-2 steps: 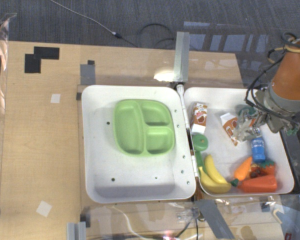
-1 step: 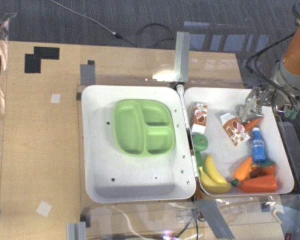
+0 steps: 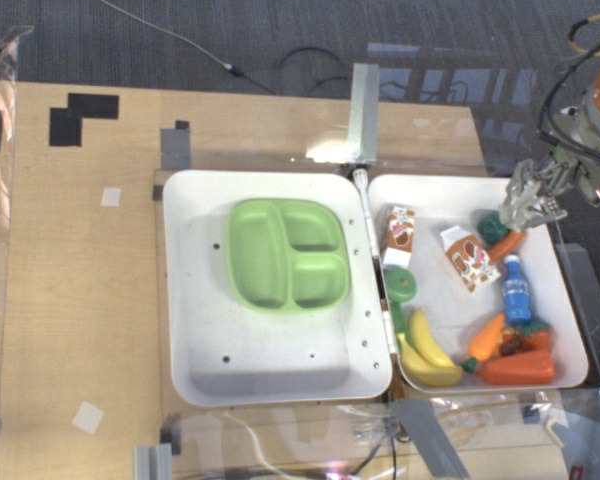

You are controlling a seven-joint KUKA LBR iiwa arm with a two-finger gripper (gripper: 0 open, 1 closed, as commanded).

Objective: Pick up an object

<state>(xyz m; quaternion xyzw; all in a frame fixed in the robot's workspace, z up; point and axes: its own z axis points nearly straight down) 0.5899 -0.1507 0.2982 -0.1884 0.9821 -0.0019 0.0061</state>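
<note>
pale wooden bench [image 3: 80, 298] under two shallow white bins, with dark carpet beyond. left bin [image 3: 195, 368] holds a green divided plate [image 3: 285, 253], lying flat. right bin [image 3: 570, 368] holds the clutter: two small cartons [image 3: 399, 230] [image 3: 468, 258], a green round piece [image 3: 400, 286], a banana [image 3: 427, 353] by the near edge, a blue bottle [image 3: 516, 290], a small carrot [image 3: 486, 338] and a larger orange vegetable [image 3: 520, 368] in the near right corner. gripper [image 3: 533, 208] hangs over the far right corner of the right bin, just above a carrot with a green top [image 3: 500, 236] (whether it touches is unclear). i cannot tell how the fingers are set.
</note>
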